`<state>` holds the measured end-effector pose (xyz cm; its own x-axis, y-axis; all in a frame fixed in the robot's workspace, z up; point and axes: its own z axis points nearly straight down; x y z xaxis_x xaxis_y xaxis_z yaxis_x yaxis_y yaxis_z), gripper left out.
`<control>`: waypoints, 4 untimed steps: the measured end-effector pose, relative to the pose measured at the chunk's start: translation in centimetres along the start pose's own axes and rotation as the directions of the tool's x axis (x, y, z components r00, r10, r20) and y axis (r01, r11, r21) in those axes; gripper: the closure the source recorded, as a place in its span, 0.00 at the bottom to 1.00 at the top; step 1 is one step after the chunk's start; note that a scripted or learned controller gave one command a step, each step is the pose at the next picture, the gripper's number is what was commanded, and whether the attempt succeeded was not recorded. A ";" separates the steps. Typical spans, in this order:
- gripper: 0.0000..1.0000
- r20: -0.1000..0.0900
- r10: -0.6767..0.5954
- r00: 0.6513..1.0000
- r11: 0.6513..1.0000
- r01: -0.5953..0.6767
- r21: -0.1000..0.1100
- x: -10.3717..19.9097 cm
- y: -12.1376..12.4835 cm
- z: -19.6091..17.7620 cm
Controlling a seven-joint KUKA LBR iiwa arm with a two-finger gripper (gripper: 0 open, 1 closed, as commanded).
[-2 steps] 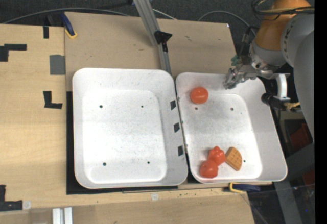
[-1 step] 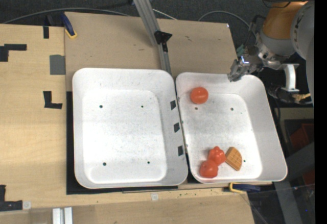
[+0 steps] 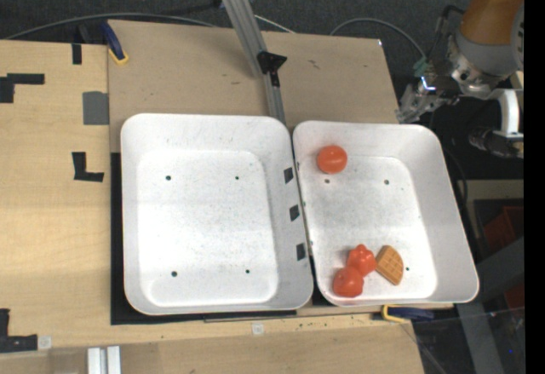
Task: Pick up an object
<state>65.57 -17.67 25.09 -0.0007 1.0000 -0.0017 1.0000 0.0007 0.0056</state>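
The right bin holds an orange-red ball near its far left corner. Close to its near edge lie a red pepper-like piece, a red round piece touching it, and a tan waffle-like biscuit just to their right. The arm, with its orange band, hangs at the upper right, outside the bin. Its gripper sits just past the right bin's far right corner, well away from every object; it looks small and dark there.
The left bin lies beside the right one, with black clips along their shared edge. A slanted metal pole rises from behind the bins. Cables run across the dark floor at the back. Black tape marks dot the wooden bench at the left.
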 end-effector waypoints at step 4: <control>1.00 -0.004 -0.005 1.000 1.000 0.005 0.009 15.0 -4.8 -3.5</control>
<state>60.75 -2.66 28.52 -0.0061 1.0000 0.0018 1.0000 0.0062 -0.0035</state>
